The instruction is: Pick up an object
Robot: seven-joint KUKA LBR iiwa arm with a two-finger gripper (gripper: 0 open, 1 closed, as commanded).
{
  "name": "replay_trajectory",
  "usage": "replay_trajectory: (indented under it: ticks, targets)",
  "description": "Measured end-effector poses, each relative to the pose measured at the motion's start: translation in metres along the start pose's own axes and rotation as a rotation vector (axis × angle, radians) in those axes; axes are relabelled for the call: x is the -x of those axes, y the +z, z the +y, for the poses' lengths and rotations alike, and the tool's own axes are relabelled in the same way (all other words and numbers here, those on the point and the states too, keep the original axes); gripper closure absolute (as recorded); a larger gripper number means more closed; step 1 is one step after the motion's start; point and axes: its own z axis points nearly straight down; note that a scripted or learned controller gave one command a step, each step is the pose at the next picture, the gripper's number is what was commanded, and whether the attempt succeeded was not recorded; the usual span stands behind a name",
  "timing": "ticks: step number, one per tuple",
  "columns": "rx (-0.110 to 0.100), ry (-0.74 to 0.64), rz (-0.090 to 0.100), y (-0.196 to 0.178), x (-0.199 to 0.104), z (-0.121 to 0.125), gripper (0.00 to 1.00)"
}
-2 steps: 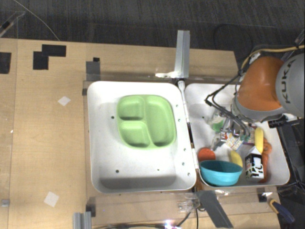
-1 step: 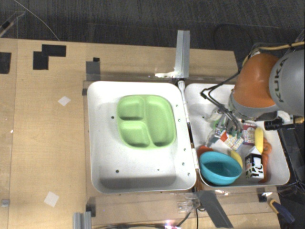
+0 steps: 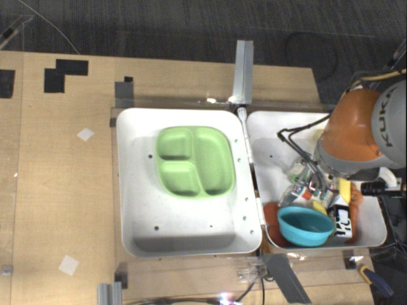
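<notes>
Over the right bin [image 3: 280, 122], near its front half, the arm [image 3: 353, 129] has its gripper [image 3: 311, 188] low among a cluster of small items. Jaw state: can't tell, too much clutter and wrist hardware in the way. Nothing visibly held.

Step, as I read it: the reach/descend part of the pick, grasp not yet confirmed. Candidate objs all sit at the front of the right bin:
- teal bowl [image 3: 306, 226], just in front of the gripper, lying partly over a red piece [image 3: 271, 218]
- yellow item [image 3: 344, 189], right beside the gripper
- black-and-white pack [image 3: 343, 221], touching the bowl's right side

Next move prob calls for settling on one obj, closing on it, then lifting straight up. The bowl rim looks the easiest bite; the small stuff is packed tight, so there's a risk of catching two or nudging neighbours.

Room: the front wall is close behind the bowl and the divider w/ the left bin [image 3: 137, 170] is near the red piece, so sideways travel is tight. The back half of the right bin is bare, and up is free. The left bin holds a green tray [image 3: 194, 161], well apart from the gripper.
</notes>
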Motion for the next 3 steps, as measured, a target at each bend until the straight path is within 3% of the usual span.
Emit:
replay_trajectory:
  ticks: [1,2,3]
  targets:
    - [0.002,-0.007,-0.009,-0.011,0.003,0.002,1.0]
    - [-0.006,-0.048,0.002,-0.117,0.077,-0.027,1.0]
    - [-0.006,0.125,0.011,-0.161,0.044,0.03,1.0]
